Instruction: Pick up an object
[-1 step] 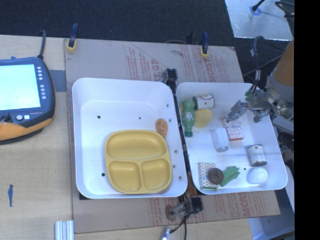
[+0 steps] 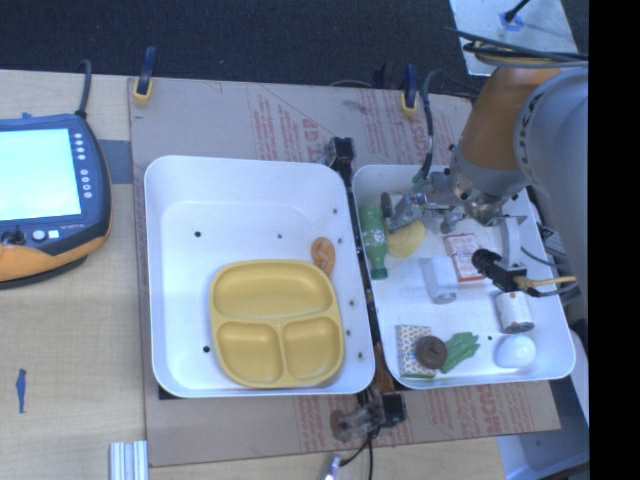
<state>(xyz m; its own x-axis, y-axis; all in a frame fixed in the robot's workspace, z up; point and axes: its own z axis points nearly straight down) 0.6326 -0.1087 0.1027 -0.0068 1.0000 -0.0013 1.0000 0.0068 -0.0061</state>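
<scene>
Pincer low in right bin, just above yellow ball.

Bright, even overhead light; white bins glare slightly, detail perhaps soft.

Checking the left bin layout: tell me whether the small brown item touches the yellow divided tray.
Apart. The camera view shows white bin floor between the small brown item and the yellow divided tray.

Pale wooden bench up front, a brown cardboard sheet spread over it, and dark carpet at the far side, with a sunlit patch far right.
</scene>
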